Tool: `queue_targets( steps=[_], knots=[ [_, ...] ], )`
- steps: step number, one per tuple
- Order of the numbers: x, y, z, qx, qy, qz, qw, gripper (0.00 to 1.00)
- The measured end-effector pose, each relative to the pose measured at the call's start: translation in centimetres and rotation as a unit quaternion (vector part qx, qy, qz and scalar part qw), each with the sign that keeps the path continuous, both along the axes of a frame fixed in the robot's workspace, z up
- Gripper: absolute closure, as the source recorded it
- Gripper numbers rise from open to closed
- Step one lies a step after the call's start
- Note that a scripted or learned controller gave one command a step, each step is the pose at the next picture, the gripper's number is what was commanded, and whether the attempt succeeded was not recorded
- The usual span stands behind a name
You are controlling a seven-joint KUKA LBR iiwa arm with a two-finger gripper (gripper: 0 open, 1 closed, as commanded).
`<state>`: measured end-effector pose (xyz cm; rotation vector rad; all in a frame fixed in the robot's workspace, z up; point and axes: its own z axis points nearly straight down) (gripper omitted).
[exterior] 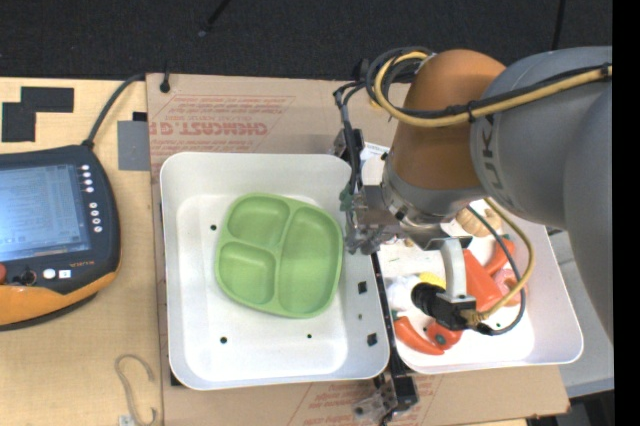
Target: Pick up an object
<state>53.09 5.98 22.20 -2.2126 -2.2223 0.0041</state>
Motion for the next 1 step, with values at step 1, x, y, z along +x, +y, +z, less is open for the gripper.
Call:
queue_targets(
  steps=[1],
  knots=[
    [0.02, 5.21, 1.54, -0.0001, -0.001, 0.0, 1.0, 1.0]
  ],
)
